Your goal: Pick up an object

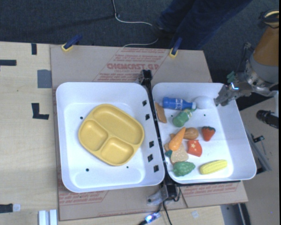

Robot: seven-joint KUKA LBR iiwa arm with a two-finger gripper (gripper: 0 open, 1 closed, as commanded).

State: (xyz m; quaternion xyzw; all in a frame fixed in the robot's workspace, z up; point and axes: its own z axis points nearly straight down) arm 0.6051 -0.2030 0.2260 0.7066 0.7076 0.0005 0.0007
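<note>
Tool (223, 97), grip state unclear, hovers right of blue bottle (177, 103)

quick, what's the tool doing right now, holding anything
Tool: at the far right corner of the right bin, nothing seen in it; open or shut cannot be told.

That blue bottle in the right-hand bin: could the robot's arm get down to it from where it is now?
Probably yes. The blue bottle lies flat near the far wall of the right bin, with nothing on top of it. The tool hovers at the bin's right edge, and just a small white object lies between them.
</note>
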